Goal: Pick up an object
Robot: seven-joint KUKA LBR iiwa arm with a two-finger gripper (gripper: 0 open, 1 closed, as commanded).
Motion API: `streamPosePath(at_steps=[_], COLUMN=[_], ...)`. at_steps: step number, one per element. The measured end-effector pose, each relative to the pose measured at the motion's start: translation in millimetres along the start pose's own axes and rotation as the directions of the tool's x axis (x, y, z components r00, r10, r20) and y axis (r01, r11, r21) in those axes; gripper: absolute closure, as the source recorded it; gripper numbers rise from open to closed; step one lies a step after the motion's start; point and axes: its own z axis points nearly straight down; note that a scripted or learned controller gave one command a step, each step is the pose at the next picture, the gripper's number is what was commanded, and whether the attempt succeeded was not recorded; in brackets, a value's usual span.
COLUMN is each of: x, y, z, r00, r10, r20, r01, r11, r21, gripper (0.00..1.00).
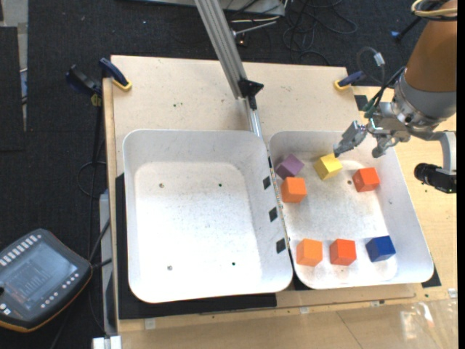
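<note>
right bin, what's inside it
Seven blocks lie in the right bin: purple block, yellow block, four orange blocks, and blue block. The gripper hangs over the bin's far edge, hiding the rim there.

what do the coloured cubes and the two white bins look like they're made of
Cubes, such as the yellow cube and blue cube: probably painted wood or foam, judging by flat matte colour, crisp edges and no glare. I can't tell which. White bins: likely moulded plastic, with smooth rounded rims and a faint sheen, speckled with dark marks.
</note>
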Motion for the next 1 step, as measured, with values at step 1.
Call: streamPosePath(at_steps=[1], x=[0.0], y=[0.7], z=[-2.0], r00=[1.0], r10=[-0.001], r20=[0.001], r01=[0.001], r11=[1.0], r21=[-0.004], gripper=[0.0])
